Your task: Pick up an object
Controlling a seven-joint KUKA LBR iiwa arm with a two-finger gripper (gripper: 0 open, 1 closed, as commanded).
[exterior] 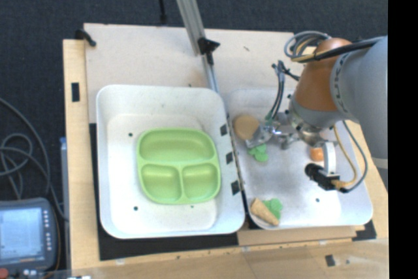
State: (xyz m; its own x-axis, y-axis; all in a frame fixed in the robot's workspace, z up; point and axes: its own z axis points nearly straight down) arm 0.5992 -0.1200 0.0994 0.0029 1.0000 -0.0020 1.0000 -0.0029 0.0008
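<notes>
My gripper (266, 134) is low over the left part of the right bin (346, 209), below the orange wrist band. A small green object (260, 154) lies just beneath it, touching or nearly touching. A round tan object (244, 126) sits right beside the gripper, against the bin's left wall. A small orange object (316, 154) lies under the arm's cables. At the bin's front edge a tan wedge (262, 210) rests against another green piece (275, 207). Nothing is visibly lifted.
The left bin (117, 108) holds a light green divided plate (177, 164). A slanted metal pole (189, 6) rises behind the bins. Black and yellow cables (326, 174) loop off the wrist over the right bin's middle.
</notes>
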